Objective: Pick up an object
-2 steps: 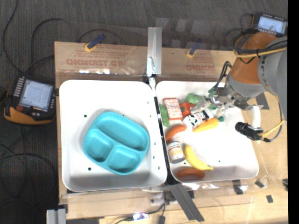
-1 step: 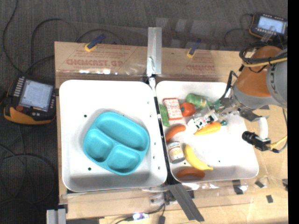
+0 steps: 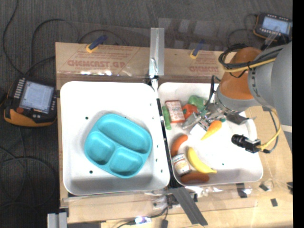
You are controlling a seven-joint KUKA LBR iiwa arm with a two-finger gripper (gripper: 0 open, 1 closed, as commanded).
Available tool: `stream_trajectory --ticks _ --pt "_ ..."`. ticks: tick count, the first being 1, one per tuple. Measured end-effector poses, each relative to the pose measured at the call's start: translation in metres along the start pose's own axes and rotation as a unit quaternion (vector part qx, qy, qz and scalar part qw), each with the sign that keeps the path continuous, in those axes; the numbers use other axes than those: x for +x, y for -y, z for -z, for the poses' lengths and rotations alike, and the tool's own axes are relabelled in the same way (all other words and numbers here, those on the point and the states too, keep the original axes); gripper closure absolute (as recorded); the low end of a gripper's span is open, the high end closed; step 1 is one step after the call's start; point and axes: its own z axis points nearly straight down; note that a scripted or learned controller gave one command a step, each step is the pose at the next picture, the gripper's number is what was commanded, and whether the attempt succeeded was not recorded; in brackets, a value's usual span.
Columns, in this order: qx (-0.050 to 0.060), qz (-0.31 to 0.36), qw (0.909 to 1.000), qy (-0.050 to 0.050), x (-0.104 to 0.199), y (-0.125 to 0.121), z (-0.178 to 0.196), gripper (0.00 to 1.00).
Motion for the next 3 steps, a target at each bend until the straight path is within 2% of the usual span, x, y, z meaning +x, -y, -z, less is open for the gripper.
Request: stream_trajectory --ticks 1,2,3 --pt "-0.003 0.0 1.0 -0.003 0.002 -0.002 0.01 1.0" --pt "0.003 0.124 0.9922 -0.006 0.004 0.001 0.252 1.0" --pt "0.006 0.078 0.9969 -0.005 0.046 0.039 0.142 1.0"
